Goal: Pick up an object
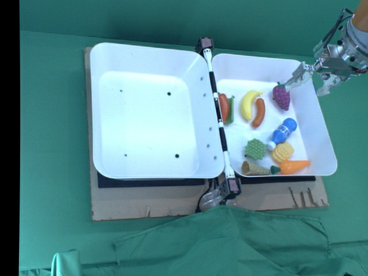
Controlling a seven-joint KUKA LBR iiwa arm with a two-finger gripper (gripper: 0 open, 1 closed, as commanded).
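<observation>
A single fixed camera is looking down at a slant from above the bench, taking in both shallow bins in full: the left bin [150, 117] is sitting near the frame's centre and the right bin [322, 148] is lying toward its right side. The camera is standing far enough back that the brown cardboard base [115, 209], the surrounding green cloth [52, 131] and a rumpled fold of cloth along the bottom edge are all showing. The arm's gripper [310, 80] is reaching in at the upper right corner.

Arm [357, 25] cut off by the right edge.
</observation>
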